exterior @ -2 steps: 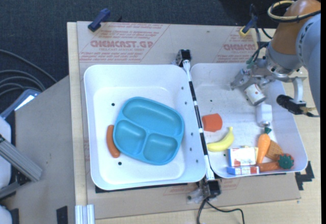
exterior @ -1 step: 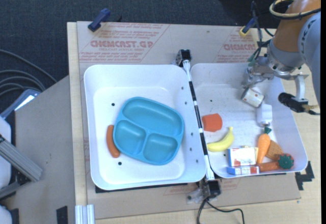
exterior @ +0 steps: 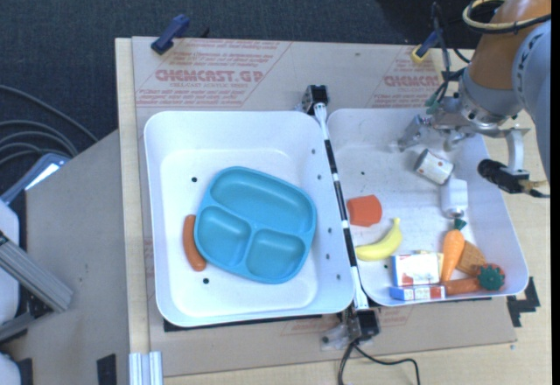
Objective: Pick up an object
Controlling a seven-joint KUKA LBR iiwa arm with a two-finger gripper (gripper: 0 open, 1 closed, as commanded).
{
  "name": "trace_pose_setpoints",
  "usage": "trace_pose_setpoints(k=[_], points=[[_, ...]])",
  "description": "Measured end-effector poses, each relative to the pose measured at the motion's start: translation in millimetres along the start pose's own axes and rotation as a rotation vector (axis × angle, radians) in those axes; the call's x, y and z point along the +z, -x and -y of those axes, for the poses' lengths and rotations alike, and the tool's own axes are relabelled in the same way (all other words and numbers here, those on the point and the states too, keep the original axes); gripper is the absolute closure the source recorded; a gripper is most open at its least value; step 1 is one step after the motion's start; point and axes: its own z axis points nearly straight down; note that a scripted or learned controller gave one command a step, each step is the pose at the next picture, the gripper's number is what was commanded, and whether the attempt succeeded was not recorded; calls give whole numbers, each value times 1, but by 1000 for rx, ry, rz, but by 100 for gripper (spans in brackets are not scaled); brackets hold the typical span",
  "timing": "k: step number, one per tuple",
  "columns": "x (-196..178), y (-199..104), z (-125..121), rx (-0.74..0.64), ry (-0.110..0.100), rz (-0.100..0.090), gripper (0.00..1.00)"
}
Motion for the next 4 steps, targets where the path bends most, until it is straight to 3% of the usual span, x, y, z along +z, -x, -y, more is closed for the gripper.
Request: trace_pose_setpoints(k=[1,2,3,4], points=[[11,-53,1,2,-4,-3,0],[-143,19,0,3,1,0,0],[-10,5,7,2,-3,-2,0],[11,-47,1,2,-4,-4,0]])
